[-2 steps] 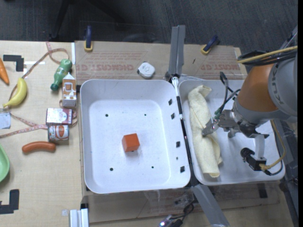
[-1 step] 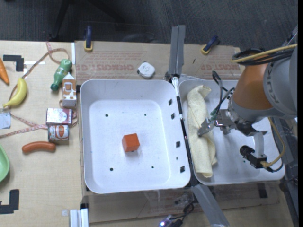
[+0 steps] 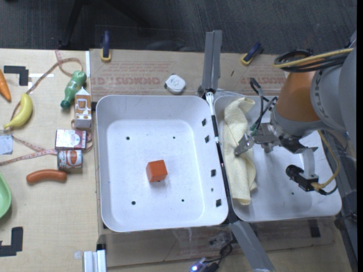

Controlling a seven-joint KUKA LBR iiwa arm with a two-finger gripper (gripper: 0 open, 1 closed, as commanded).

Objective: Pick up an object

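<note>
Dark carpet is lying beyond a plywood bench on which two shallow white bins are being kept side by side, so that objects can be contained within the arm's reach. In the left bin a small orange-red cube is sitting alone near the middle, well apart from every wall. In the right bin a pale yellow cloth is draped along the left wall, rumpled and running nearly the bin's full length.

From the right the arm is being reached into the right bin, and the gripper is being held low over the cloth's middle, touching it or just above it, probably because the cloth is the object being tried for. Its metal fingers appear to be slightly parted, though this is hard to make out against the folds; no fabric can be seen pinched between them, so no hold can be claimed.

Much of the right bin's floor is being covered by wrist, cables and cloth, and whatever may be lying beneath cannot be told.
</note>
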